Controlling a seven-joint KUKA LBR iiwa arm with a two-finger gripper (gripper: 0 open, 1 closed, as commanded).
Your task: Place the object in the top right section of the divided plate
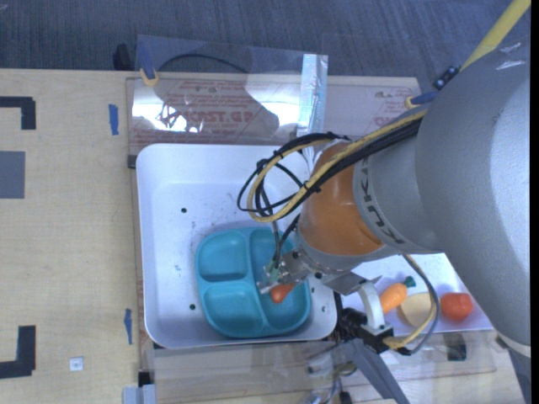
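Gripper [280,283]: over plate's right side; whether anything is held, cannot tell.
Object [281,292]: small, orange-red, at gripper tip, above right compartment.
Plate [227,284]: smooth teal plastic, rounded, 3 visible sections.
Bin [168,225]: shallow, white, glossy.

The divided plate [232,289] looks like smooth teal plastic; the white bin [168,200] is matt plastic.

The arm [438,175] hides the divided plate's [236,289] right side and the right bin [438,268].
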